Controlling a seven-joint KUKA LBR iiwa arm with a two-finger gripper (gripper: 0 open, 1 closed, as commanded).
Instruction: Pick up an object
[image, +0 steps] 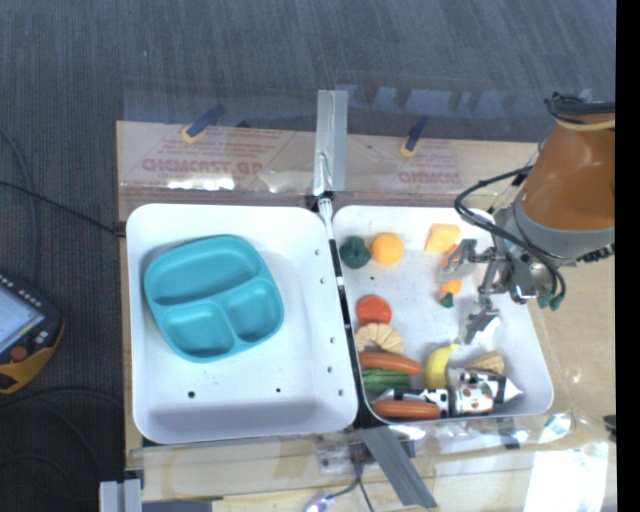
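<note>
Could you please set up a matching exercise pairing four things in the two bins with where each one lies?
Things:
1. teal divided tray
2. orange ball
3. yellow wedge
4. green round piece

Places:
A. right bin, against the divider at the far end
B. left bin
C. right bin, far end, nearest the arm
D. right bin, far end, between the green piece and the wedge

Pairs: 1-B, 2-D, 3-C, 4-A

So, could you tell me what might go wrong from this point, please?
The gripper hangs with its fingers spread over a bare patch of the right bin, so closing here would likely catch nothing. The toys below, like the lemon and hot dog, lie packed together, so a grab there may nudge neighbours.
</note>
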